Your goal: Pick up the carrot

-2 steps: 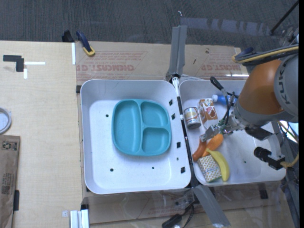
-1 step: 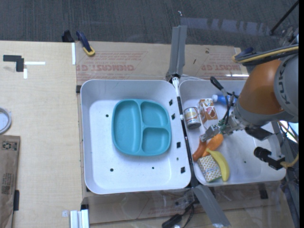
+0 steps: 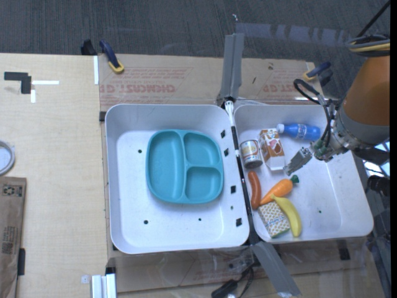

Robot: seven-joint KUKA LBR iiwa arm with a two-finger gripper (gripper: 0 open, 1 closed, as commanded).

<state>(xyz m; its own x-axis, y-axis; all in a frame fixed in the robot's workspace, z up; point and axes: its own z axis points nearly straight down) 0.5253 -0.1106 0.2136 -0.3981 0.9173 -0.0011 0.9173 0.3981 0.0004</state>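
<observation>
Two shallow white bins (image 3: 124, 166) sit on my bench, and in the right one my gripper (image 3: 298, 161), its opening impossible to judge, hovers at one o'clock of the small orange toy carrot (image 3: 276, 191), seemingly light, stiff, slick, best pinched mid-body.

table (image 3: 49, 135): light wood top | left bin (image 3: 124, 228) and right bin (image 3: 347, 225) side by side, touching | tape roll (image 3: 5, 159) and brown paper bag (image 3: 11, 228) at left edge
</observation>
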